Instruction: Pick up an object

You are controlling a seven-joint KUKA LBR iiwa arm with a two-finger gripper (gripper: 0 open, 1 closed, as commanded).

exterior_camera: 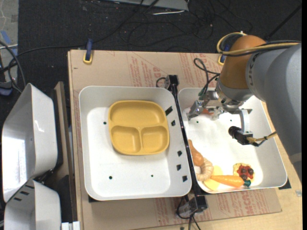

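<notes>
Hand: the hand (199,110) is a small cluster of bare metal parts with a spot of red, hanging below the grey arm (273,75) and its glossy orange band (238,63). It sits over the upper left of the right bin (274,172), close to the divider between the bins. How far it is open cannot be told from this slant, and nothing can be seen between its parts.

Cabling: a black connector (241,135) on a thin cable dangles just to the right of the hand, over the bin's white floor.

Objects to pick: all lie at the near end of the right bin, well apart from the hand. A pale, lumpy shrimp-like toy (202,164) lies along the left wall. Beside it is a smooth orange carrot (228,180) lying flat on a flat yellow piece (216,171). A small round yellow item with red and dark toppings (243,171) is at the right of these.

Left bin: the left bin (96,176) is smooth white plastic with rounded corners. It holds a matte yellow plate (139,127) with three compartments.

Counter: the counter (129,63) is brown board with faint red printing, and a yellow-handled clamp (88,51) grips its far left edge.
</notes>
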